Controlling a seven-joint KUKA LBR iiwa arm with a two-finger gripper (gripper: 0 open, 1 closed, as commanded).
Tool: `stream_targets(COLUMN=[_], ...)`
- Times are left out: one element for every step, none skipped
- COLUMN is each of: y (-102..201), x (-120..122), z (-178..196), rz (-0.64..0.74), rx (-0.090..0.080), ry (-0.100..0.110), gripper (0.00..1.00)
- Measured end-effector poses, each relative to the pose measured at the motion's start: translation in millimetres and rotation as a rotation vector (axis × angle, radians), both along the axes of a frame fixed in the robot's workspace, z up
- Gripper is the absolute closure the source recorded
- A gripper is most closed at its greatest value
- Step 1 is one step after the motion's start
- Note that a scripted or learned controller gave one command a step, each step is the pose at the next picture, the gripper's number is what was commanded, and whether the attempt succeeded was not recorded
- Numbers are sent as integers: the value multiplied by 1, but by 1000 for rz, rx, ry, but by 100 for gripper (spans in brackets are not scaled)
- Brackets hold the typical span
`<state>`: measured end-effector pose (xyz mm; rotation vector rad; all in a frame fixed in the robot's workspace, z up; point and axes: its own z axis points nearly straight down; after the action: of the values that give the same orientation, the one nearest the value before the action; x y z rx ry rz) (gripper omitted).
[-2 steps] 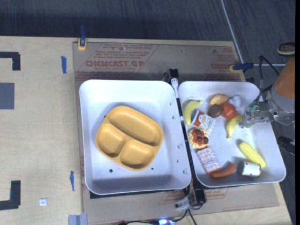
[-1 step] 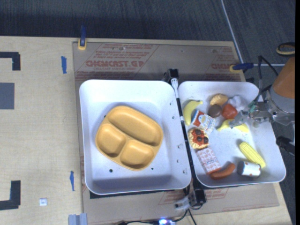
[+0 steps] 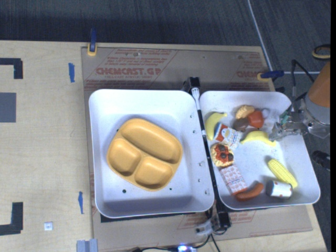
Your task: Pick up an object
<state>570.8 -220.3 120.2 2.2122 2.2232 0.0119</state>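
I see the candidates for picking lying in the right bin [image 3: 310, 185]. Along its left wall lie a yellow banana-shaped toy [image 3: 213, 123], a small white carton with red print [image 3: 229, 136], a red packet with dark fruit on it [image 3: 222, 155] and a red-and-white patterned packet [image 3: 232, 179], running from the far end toward the near end. A second banana [image 3: 257, 137] lies near the middle of the bin, just beside the carton. At the far end sit a tan round item [image 3: 244, 111], a dark brown piece [image 3: 241, 124] and a red item [image 3: 255, 119], clustered and touching one another. A corn cob [image 3: 282, 172] lies toward the right side, with a white cup-like item [image 3: 281, 190] at the near right corner and a red sausage [image 3: 250, 191] beside it along the near wall.

The gripper [image 3: 286, 125] sits low over the far right part of this bin, just right of the second banana. I cannot tell its state, and I see nothing between its tips. The arm [image 3: 321, 96], with its orange band, enters from the right.

The left bin [image 3: 100, 140] holds a yellow three-compartment tray [image 3: 145, 153], upside down by appearance. Both bins rest on a cardboard sheet [image 3: 168, 62] on the wooden bench [image 3: 42, 140].
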Motion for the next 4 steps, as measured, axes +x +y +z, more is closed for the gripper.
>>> stream_targets(y=[1, 54, 86, 85], x=[0, -54, -90, -88], z=[0, -34, -34, -23], rz=[0, -5, -5, -6], rx=[2, -1, -2, -5], ry=[1, 8, 5, -1], gripper=[0, 0, 0, 100])
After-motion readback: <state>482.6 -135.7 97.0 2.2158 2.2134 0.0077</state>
